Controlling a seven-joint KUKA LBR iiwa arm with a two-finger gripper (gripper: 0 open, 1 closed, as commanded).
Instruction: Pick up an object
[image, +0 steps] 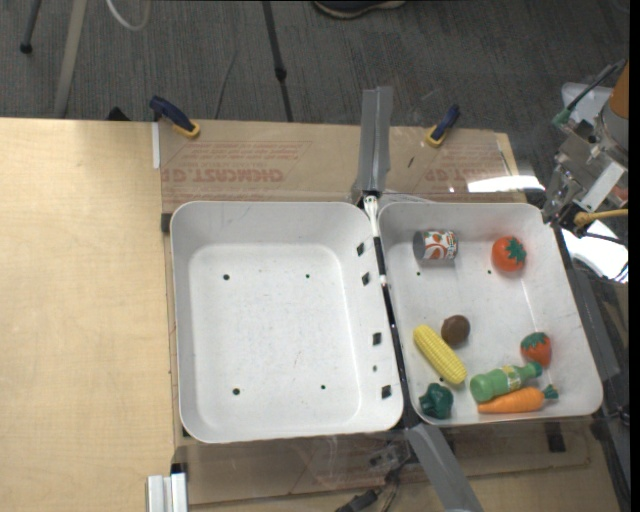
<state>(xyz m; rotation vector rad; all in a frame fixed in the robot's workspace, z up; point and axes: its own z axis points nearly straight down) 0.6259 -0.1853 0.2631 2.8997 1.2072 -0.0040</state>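
Observation:
The right bin holds several toy foods: a small red and white can lying at the back, a red tomato, a brown ball, a yellow corn cob, a strawberry, a green bottle, an orange carrot and a piece of broccoli. My gripper hangs at the view's right side, above the bin's back right corner, to the right of the tomato and higher than it. Nothing is visibly held.
The left bin is white, with a few dark dots on its floor. A grey divider post rises behind the joint of the bins. Two clamps hold brown cardboard at the back. Bare wooden bench lies to the left.

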